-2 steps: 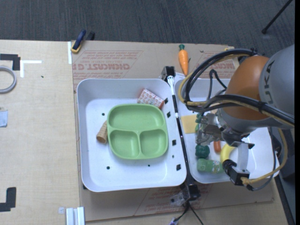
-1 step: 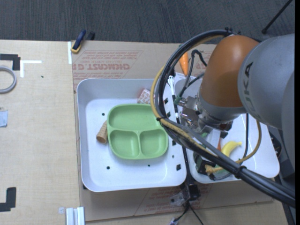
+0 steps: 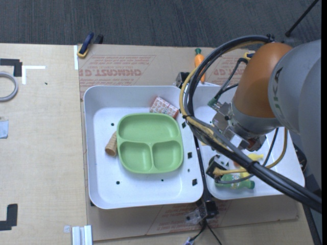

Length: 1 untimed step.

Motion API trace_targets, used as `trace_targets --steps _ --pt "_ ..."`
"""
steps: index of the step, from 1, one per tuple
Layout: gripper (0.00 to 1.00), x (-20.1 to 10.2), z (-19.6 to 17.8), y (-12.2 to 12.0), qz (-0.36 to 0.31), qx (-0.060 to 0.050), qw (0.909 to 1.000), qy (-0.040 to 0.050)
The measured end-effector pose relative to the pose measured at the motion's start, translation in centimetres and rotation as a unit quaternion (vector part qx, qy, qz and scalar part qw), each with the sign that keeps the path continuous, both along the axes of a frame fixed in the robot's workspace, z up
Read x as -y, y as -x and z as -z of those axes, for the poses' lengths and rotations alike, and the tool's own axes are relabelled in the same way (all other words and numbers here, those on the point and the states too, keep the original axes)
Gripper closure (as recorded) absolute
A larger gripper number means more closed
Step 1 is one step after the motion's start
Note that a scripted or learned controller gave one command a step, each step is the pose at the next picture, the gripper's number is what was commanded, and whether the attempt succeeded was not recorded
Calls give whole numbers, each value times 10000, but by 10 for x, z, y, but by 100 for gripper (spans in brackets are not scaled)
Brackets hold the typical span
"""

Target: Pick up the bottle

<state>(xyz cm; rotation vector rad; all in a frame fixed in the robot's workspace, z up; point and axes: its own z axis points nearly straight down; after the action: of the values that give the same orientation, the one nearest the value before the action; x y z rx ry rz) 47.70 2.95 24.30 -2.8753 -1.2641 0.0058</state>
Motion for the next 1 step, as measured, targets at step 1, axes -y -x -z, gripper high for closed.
trace_targets --steps 1 --pt "100 34 -66 0 780 4 9970 5"
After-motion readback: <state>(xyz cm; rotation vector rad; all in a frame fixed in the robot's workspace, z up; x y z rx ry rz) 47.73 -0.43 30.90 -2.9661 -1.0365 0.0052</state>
